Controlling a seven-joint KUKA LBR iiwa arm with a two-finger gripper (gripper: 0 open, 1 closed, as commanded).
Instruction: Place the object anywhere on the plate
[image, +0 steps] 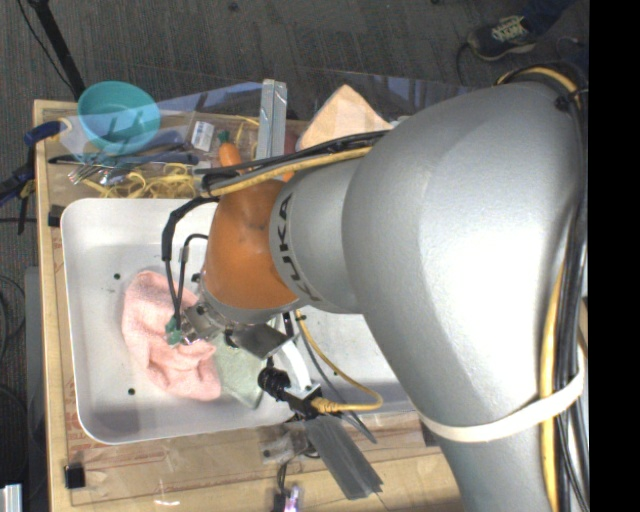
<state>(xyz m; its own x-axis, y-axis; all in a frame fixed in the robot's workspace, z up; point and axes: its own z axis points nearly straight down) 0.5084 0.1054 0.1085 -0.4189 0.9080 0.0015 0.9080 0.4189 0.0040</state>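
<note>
we're early in the task as far as we can judge. the pink cloth (165, 335) lies crumpled on the floor of the white bin (95, 260), toward its left half, w/ a pale green piece (240, 378) touching the cloth's right edge. we take the cloth for the object, tho that's a guess. we can't make out any plate near the cloth; if there's one, the arm (420, 250) prob covers it.

the arm's wrist w/ the orange band (245, 255) hangs right over the cloth's right side, so the jaws (190, 330) seem to be down at the cloth, but the wrist hides them & we cannot tell how wide they stand or if they have anything in hold. so: nothing shown as lifted, nothing shown as placed; grasp, carry & set-down are all left, in our view.

around the cloth: beyond the bin's far wall sits a teal bowl (118, 115), a tangle of yellow strands (165, 182) & a clear plastic bag (210, 125), well apart from the cloth on the desk (55, 150). just right of the cloth, cables (320, 395) & a black connector (272, 381) dangle under the wrist; those could snag on the fabric.
</note>
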